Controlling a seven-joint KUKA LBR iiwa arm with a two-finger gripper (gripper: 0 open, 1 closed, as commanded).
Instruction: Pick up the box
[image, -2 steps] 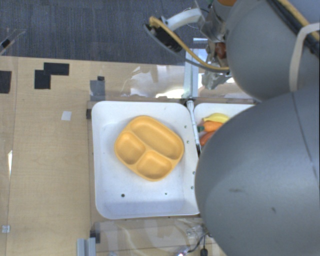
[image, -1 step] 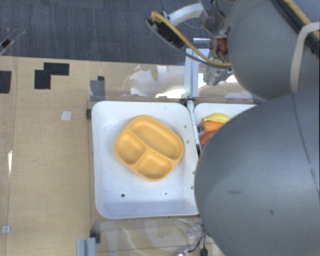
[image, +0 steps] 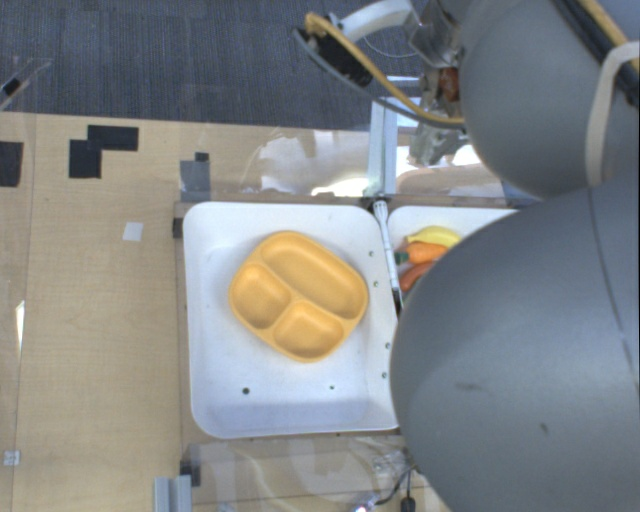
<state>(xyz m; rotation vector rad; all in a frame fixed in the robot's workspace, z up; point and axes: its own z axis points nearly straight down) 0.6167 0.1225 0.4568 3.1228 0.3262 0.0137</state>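
Observation:
The grey arm (image: 530, 330) fills the right side of the camera view and covers most of the right bin (image: 450, 215). At that bin's left end a yellow item (image: 432, 237) and an orange item (image: 425, 254) peek out from under the arm. I cannot pick out a box among them. The gripper is hidden by the arm's own body.
A yellow three-compartment plate (image: 298, 294) lies in the middle of the left bin (image: 220, 400). A divider rail (image: 385, 260) separates the two bins. Cables and a metal post (image: 380, 140) stand behind the bins. Bare wooden bench (image: 90, 330) stretches to the left.

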